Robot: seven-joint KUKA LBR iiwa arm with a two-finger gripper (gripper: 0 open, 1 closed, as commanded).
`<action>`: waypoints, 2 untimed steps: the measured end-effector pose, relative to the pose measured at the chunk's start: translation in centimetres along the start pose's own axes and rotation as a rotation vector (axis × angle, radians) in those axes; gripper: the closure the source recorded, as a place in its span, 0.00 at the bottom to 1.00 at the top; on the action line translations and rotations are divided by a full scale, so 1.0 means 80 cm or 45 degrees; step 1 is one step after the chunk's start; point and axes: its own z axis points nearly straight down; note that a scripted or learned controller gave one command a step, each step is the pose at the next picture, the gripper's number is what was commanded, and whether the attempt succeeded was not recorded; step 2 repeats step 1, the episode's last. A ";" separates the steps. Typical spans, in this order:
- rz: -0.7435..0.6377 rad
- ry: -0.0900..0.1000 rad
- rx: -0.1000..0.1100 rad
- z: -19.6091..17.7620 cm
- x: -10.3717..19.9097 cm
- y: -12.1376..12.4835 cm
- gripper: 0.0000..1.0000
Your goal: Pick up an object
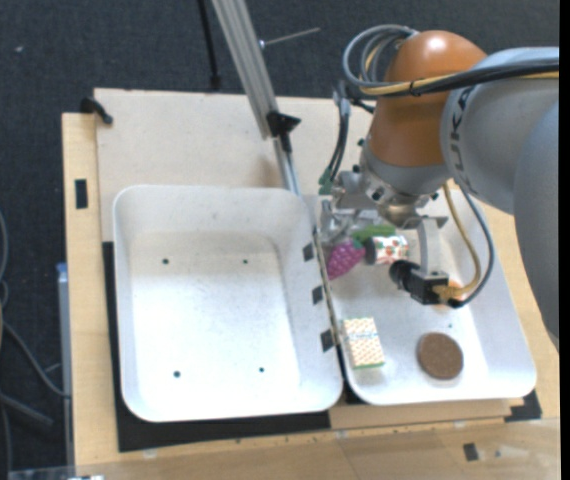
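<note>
Candidate pick: magenta lumpy object [343, 259], inside the right bin [490, 333], far-left part, tight against the bin's left wall. Looks knobbly, berry-like; finer detail too small to tell.

Gripper [348, 230] is over that same far-left part of the right bin, directly above the magenta object and overlapping its top edge in view. Open or closed: can't tell, the wrist body blocks it. Can't tell if it's touching the object either.

Green-and-white item [383, 240] with a bit of red on one end: also in the far part of the right bin, a little further from the left wall, just beside the magenta object, partly under the wrist.

Small patterned box [363, 342], pale with orange and green dots: near-left part of the right bin, close to the left wall, lying flat.

Brown disc [440, 356]: near side of the right bin, roughly mid-width, flat, apart from the box.

Left bin [215, 298]: butts against the right bin's left wall.

Arm [485, 118] comes in over the right bin's far-right side, orange band above the wrist.

Aluminium post [250, 58] rises at a slant from behind the right bin's far-left corner.
</note>
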 end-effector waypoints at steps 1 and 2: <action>-0.003 0.003 -0.001 -0.006 0.053 -0.019 1.00; -0.003 0.003 -0.001 -0.006 0.053 -0.019 1.00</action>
